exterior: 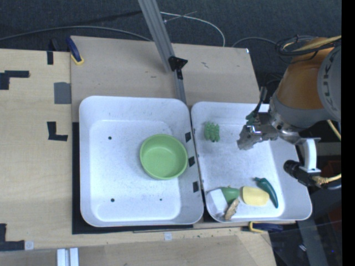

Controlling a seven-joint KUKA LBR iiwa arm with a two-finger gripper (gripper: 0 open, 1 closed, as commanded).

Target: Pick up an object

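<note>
At the right of the frame, above the right bin [288, 204], the gripper [248, 139] is seen with nothing held, its opening not to be judged, while the small green toy [211, 131] lies just to its left, and further objects [249, 195] lie below.

This is a robotics lab or test cell rather than a home. A plain wooden surface [33, 148] marked with black tape strips carries two white bins [94, 121], fixed side by side. A metal pole [158, 26] slants in from the top of the frame, loose cables [188, 21] trail over dark carpet [249, 10] at upper right, and a grey-and-orange industrial arm [305, 87] fills the right edge.
</note>
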